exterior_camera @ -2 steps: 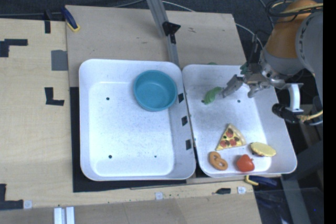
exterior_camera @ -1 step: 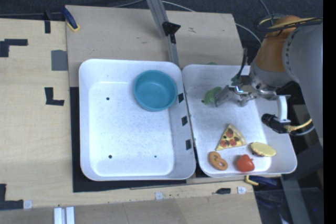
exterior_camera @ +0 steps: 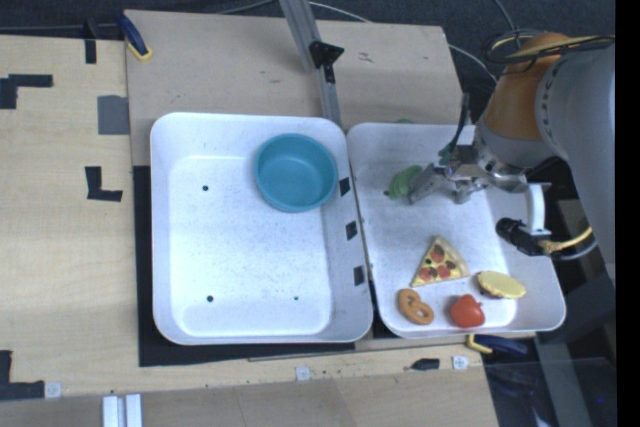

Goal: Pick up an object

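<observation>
The grey arm point(exterior_camera: 575, 130) reaches in from the right, its gripper point(exterior_camera: 428, 187) low and pointing left.

Two shallow white bins sit side by side on one table point(exterior_camera: 220, 65): a left bin point(exterior_camera: 165, 215) and a right bin point(exterior_camera: 540, 310). One blue bowl point(exterior_camera: 295, 172). One green toy point(exterior_camera: 405, 182). One pizza slice point(exterior_camera: 439, 263). One pretzel point(exterior_camera: 414, 306). One red tomato-like piece point(exterior_camera: 466, 312). One yellow sandwich-like piece point(exterior_camera: 500, 285). In total, six loose objects.
</observation>
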`<state>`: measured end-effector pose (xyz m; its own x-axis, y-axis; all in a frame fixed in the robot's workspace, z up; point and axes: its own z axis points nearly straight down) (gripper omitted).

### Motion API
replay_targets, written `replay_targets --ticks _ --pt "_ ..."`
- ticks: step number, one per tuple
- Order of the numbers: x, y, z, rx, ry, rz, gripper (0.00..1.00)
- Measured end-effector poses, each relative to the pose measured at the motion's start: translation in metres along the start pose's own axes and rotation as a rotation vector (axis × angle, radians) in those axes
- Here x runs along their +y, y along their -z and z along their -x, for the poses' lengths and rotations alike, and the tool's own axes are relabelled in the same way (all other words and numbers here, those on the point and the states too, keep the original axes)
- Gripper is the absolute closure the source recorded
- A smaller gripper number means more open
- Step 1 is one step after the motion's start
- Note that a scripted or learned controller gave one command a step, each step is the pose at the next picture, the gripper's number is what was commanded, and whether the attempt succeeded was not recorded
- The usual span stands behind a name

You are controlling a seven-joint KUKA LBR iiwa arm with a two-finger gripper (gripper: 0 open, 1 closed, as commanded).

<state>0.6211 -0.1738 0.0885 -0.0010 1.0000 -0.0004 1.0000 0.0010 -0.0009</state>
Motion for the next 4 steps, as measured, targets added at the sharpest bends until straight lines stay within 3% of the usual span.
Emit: replay_targets --ticks 1,3,4 --pt "0.000 0.011 0.000 -0.001 0.000 0.002 1.00" --pt "0.004 0.096 0.001 0.000 -0.001 0.004 1.00" --pt "0.006 0.157 -0.004 0.000 0.000 0.004 1.00"
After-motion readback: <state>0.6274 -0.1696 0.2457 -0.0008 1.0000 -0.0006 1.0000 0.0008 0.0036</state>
